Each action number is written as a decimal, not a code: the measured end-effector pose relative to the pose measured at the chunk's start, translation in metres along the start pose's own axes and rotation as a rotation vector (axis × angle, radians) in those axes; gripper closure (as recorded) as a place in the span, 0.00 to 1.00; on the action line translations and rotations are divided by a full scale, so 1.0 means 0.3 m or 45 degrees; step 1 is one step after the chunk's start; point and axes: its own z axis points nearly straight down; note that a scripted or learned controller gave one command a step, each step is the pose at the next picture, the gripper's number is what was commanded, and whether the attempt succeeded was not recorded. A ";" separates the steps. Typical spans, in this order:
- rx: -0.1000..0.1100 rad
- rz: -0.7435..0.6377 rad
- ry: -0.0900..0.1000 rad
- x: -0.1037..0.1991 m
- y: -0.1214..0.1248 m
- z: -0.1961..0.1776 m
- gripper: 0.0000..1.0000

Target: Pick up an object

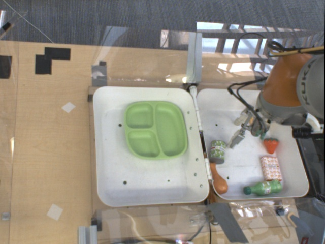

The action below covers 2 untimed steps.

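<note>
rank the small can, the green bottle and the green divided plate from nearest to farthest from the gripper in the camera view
1. The small can, in the right bin, just left of the gripper.
2. The green bottle, lying near the front edge of the same bin, below and right of the gripper.
3. The green divided plate, across the divider in the left bin.

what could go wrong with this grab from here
The gripper hangs between the small green can and the strawberry, over neither, so a straight drop may close on nothing. The can stands near the bin wall, which could block a finger. The orange gourd lies against that wall too, awkward to pinch.
</note>
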 end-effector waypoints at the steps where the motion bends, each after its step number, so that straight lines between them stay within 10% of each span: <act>1: -0.004 -0.009 -0.019 -0.013 0.006 -0.051 1.00; 2: -0.002 -0.089 -0.005 0.026 0.190 -0.003 1.00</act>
